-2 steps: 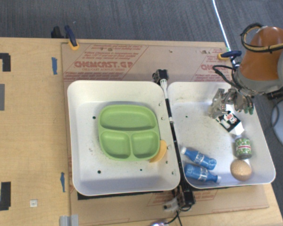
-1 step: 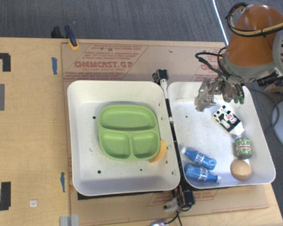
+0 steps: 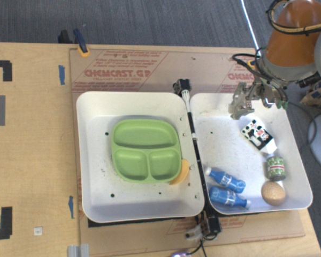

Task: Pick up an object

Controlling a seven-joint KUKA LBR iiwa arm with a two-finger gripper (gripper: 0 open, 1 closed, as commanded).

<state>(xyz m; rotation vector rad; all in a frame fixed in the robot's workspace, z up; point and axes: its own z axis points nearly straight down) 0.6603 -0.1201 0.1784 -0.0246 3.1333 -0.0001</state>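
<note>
My gripper (image 3: 242,107) hangs over the back of the right bin (image 3: 219,143), its grey fingers spread apart with nothing between them. A black-and-white patterned box (image 3: 258,134) lies just to its front right. Further toward the front sit a small green-labelled jar (image 3: 276,167) and a tan egg-shaped object (image 3: 273,193). Two blue bottles (image 3: 227,180) (image 3: 228,198) lie side by side at the bin's front left.
The left bin (image 3: 96,116) holds a green divided plate (image 3: 146,150) with a yellow banana-like piece (image 3: 180,173) at its right front edge. A black-tipped bar (image 3: 188,116) runs along the gap between the bins. Cardboard lies beneath both bins.
</note>
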